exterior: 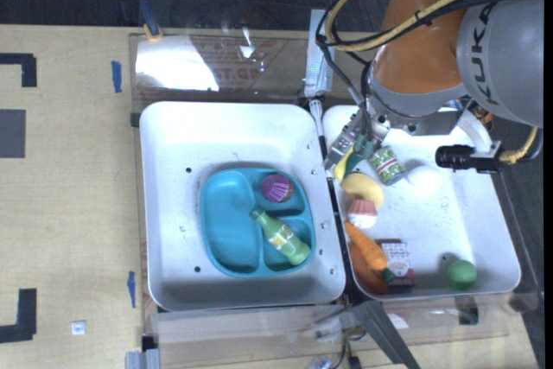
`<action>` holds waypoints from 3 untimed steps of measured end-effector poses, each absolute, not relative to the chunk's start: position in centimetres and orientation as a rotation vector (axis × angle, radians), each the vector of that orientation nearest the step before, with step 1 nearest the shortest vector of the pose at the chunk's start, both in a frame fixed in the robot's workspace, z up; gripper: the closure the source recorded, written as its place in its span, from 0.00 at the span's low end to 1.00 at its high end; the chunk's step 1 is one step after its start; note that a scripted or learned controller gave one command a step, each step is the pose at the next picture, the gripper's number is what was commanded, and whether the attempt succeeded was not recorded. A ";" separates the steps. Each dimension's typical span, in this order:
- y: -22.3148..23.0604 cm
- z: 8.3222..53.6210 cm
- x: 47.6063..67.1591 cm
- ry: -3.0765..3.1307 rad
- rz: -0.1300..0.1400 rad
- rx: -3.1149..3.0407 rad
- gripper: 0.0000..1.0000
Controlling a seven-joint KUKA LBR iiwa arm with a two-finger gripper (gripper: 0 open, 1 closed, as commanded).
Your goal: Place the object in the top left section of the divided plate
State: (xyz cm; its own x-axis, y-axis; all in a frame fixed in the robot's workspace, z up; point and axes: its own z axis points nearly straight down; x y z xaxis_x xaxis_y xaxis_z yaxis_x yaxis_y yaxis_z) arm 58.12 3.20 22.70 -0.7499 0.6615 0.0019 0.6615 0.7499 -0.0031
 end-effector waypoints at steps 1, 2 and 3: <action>1.7 18.4 57.0 -3.003 -0.001 -0.922 1.00; 7.0 18.5 58.7 -3.081 -0.004 -0.638 1.00; 9.6 9.6 57.7 -3.158 -0.003 -0.206 1.00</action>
